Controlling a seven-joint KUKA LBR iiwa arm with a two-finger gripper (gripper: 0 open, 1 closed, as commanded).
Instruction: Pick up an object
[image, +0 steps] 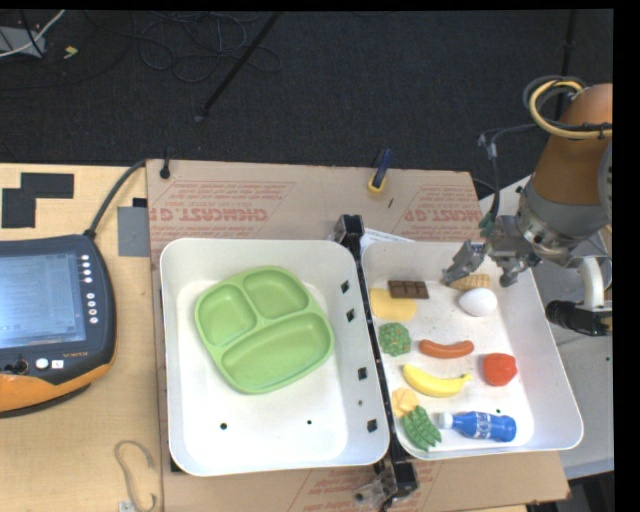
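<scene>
My gripper (488, 268) hangs over the far part of the right bin (545, 340), open, with its grey fingers (462, 268) spread wide. A small tan piece (477, 282) lies in the gap below the fingers, and I cannot tell whether they touch it. A white egg (478, 301) sits just in front of it. Also in this bin are a brown chocolate bar (408, 290), a yellow block (392, 305), a green broccoli (394, 340), a red sausage (446, 348), a banana (435, 381), a red tomato (500, 369) and a blue bottle (482, 426).
The left bin (190, 420) holds a green divided plate (264, 328). A leafy green toy (422, 428) and a small yellow piece (404, 401) lie at the right bin's near left corner. A tablet (45, 305) lies at the bench's left. A black divider (362, 330) separates the bins.
</scene>
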